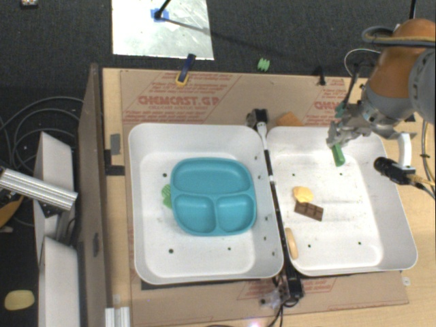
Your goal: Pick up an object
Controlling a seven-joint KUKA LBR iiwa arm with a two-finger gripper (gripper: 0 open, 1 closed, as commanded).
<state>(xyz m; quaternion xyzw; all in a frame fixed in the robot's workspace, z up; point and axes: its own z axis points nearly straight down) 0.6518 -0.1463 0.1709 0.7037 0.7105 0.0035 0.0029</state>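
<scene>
1. The gripper (338, 142) hangs over the right bin (392, 251), seemingly pinching a green object (338, 157) between its fingers, though the view is coarse.
2. If gripped, only lifting remains.
3. A yellow piece (303, 194) and brown block (308, 211) lie untouched.

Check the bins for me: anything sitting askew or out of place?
Yes. A green piece is wedged mostly under the blue tray's left edge, and a tan piece lies against the right bin's left wall.
</scene>
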